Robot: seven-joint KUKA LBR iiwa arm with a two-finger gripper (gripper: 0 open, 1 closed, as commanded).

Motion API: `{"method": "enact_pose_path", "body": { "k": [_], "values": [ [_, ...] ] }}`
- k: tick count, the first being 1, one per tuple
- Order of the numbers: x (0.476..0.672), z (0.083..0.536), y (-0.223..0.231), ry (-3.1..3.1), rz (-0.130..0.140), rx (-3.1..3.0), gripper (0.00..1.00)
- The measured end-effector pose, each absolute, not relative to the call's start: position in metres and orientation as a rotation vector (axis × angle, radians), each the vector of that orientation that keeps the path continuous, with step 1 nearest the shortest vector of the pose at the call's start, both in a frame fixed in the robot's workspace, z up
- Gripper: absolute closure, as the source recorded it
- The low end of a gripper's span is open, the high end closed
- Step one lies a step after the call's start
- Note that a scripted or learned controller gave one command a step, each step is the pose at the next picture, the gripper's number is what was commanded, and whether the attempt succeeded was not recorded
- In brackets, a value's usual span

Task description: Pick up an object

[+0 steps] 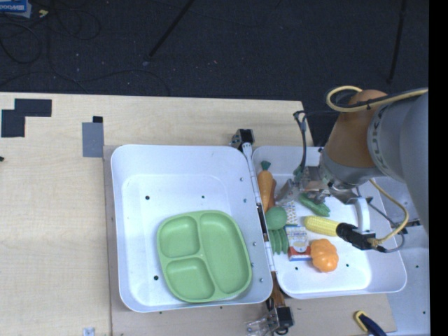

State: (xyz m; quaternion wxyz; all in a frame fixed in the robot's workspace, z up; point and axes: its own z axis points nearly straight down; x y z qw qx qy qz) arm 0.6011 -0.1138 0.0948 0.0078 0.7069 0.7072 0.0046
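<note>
Right bin: gripper low beside carrot, grip state indiscernible; approach step, next needs closing on carrot.

Two white bins sit left of and beneath the gripper, holding one green plate, one carrot, one corn cob and one orange pepper.

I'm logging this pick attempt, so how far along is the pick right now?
Done: the arm has reached over the right bin, its gripper low among the toys by the carrot. In hand: nothing visibly gripped. Left: grasp and lift; the corn, the orange piece and the green divided plate in the left bin all lie in place.
</note>
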Motion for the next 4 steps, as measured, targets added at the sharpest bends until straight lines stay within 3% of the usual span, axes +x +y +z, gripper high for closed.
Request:
{"method": "enact_pose_path", "body": {
  "k": [1,2,3,4],
  "values": [
    [0.59,0.132,-0.179,2.223,-0.005,2.225,0.0],
    [0.561,0.086,-0.195,2.224,-0.001,2.223,0.0],
    [0.612,0.105,-0.176,2.226,-0.005,2.223,0.0],
    [0.601,0.087,-0.161,2.219,-0.003,2.221,0.0]
  ]
}}
